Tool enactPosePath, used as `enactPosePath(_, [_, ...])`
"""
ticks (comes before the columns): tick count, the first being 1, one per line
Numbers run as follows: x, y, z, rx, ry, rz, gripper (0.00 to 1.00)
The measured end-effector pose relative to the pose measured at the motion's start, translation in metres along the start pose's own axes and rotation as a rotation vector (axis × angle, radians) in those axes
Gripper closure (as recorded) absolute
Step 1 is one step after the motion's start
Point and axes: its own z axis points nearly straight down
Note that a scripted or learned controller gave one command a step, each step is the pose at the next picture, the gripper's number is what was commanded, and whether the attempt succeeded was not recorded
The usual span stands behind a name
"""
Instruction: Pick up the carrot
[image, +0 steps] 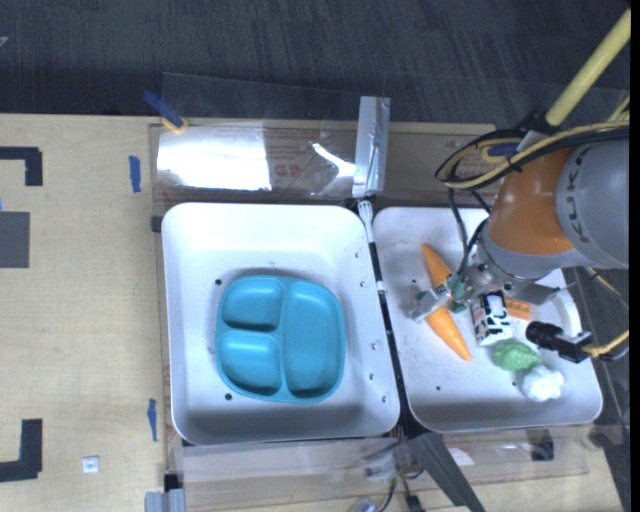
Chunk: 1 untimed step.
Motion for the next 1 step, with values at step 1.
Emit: enactPosePath(1, [-0.0001,0.0011,-0.0110,-0.003,-0.001,0.000,1.00])
